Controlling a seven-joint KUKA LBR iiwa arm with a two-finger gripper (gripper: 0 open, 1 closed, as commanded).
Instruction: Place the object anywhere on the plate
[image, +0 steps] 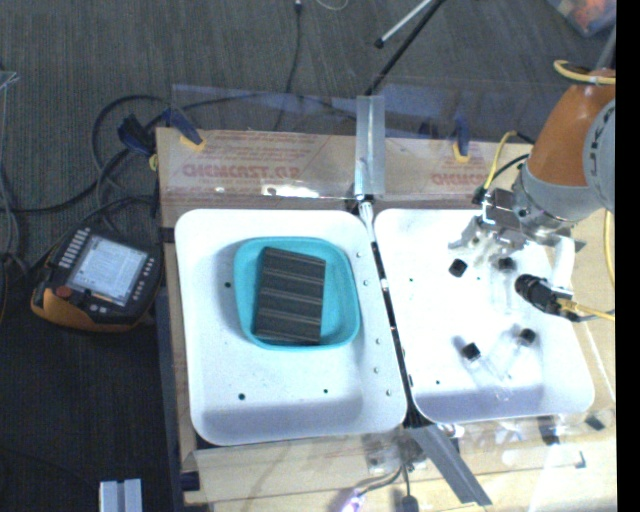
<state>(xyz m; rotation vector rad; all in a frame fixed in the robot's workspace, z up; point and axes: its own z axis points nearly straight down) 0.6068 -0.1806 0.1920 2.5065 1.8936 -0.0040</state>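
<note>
The dark ribbed block (290, 295) lay flat on the turquoise plate (343, 292), within the plate's raised rim on every side. Its left and far edges ran close to the rim, while a wider strip of bare plate showed along its right side and a narrower strip along its near side. The block sat slightly turned, so its long edges were not quite square with the bin walls.

The plate rested in the far half of the left bin (200, 330). White floor lay open around it, widest on the near side, where the bin's floor ran bare down to the near wall.

The gripper (482, 262) hung over the far part of the right bin (560, 392), well apart from the plate and the block, with the two bins' adjoining walls between them. Whether it was open or closed could not be told, and nothing could be made out in it. The grey arm with its orange band (565, 140) came in over the bin's far right corner. The near half of the right bin's floor was mostly open white, marked with a few small dark spots too small to identify.

A cardboard wall (260, 168) stood along the far edge of the bench, and an upright metal strip (371, 145) rose where the bins met. A teach pendant (100, 272) lay on the floor to the left, with cables (120, 130) trailing around it.
</note>
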